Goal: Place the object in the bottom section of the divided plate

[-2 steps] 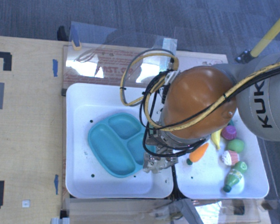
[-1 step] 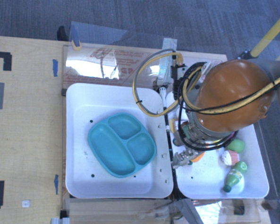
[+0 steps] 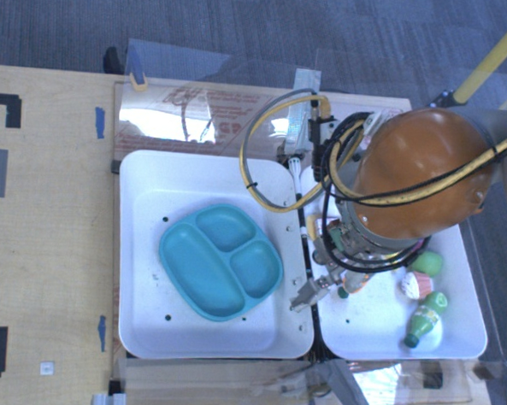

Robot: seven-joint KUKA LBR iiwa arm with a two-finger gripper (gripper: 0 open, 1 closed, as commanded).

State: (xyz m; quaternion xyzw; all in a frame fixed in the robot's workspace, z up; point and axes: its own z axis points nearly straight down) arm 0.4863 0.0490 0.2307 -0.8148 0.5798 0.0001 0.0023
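Gripper low at the divider, plate waiting

Plate (image 3: 220, 259) is the landmark: turquoise, three sections, lying in the left bin (image 3: 140, 233). Well to its right, across the bin wall, the right bin (image 3: 468, 339) holds a green bottle (image 3: 423, 321), lying with its long axis up-right to down-left and its dark cap toward the lower left. Near it sit a green ball (image 3: 428, 264) and a white-pink piece (image 3: 414, 287). Which one is meant I cannot tell. The gripper (image 3: 309, 295) hangs just right of the plate; whether it is clenched or released I cannot tell. For a sound pick, I judge it should close across the bottle's narrow width.
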